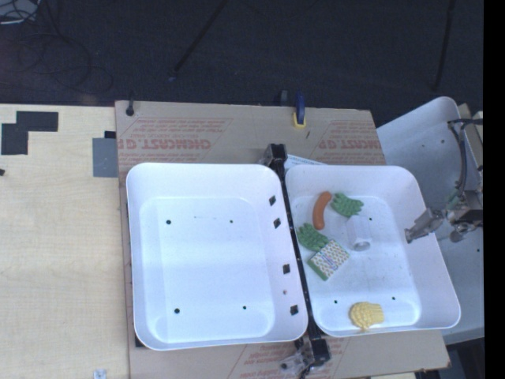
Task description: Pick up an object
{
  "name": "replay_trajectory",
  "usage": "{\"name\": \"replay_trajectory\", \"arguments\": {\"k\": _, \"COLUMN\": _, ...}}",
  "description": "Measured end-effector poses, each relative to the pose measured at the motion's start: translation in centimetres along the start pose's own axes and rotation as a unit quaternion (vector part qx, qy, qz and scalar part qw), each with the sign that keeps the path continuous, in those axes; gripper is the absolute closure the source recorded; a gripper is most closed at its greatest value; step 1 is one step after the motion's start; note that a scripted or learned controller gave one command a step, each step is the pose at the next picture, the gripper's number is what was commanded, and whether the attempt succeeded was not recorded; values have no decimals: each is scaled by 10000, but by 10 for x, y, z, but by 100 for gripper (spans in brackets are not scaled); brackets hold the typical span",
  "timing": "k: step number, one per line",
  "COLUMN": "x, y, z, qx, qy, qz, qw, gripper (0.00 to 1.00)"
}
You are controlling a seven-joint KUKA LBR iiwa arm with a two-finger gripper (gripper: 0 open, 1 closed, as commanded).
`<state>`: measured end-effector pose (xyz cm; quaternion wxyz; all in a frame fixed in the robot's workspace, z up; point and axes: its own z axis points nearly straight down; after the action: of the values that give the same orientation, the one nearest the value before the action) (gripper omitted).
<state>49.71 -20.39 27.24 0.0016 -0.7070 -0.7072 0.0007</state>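
- The candidate objects lay in the right bin (430,212), all loose and none in the gripper's grasp.
- An orange sausage-shaped piece (320,209) lay near the bin's far left corner, just beside a green leafy piece (346,204).
- A second green piece (311,237) touched a flat patterned block (329,259) close to the divider between the bins.
- A yellow corn-like piece (366,315) lay apart from the rest, near the front wall.
- A clear, cup-like item (360,235) sat mid-bin; its outline was too faint to confirm.
- Judgement: the pieces looked like light toy food, probably firm plastic and somewhat slick. The sausage would be best taken across its narrow middle; the corn stood clear of neighbours and offered the easiest approach.
- The gripper (418,229) sat at the right bin's right rim, beside the wall. Whether it was spread or closed could not be told, and nothing was seen in it.
- The left bin (142,212) adjoined on the other side.
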Motion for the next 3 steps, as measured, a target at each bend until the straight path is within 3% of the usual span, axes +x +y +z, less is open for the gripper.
{"name": "replay_trajectory", "arguments": {"k": 1, "x": -1, "y": 0, "z": -10, "qx": 6, "qy": 3, "qz": -3, "qw": 10000, "gripper": 100}}
{"name": "replay_trajectory", "arguments": {"k": 2, "x": 17, "y": -21, "z": -104, "qx": -54, "qy": -17, "qz": -11, "qw": 10000, "gripper": 100}}
{"name": "replay_trajectory", "arguments": {"k": 3, "x": 92, "y": -14, "z": -209, "qx": -71, "qy": -9, "qz": -44, "qw": 10000, "gripper": 100}}
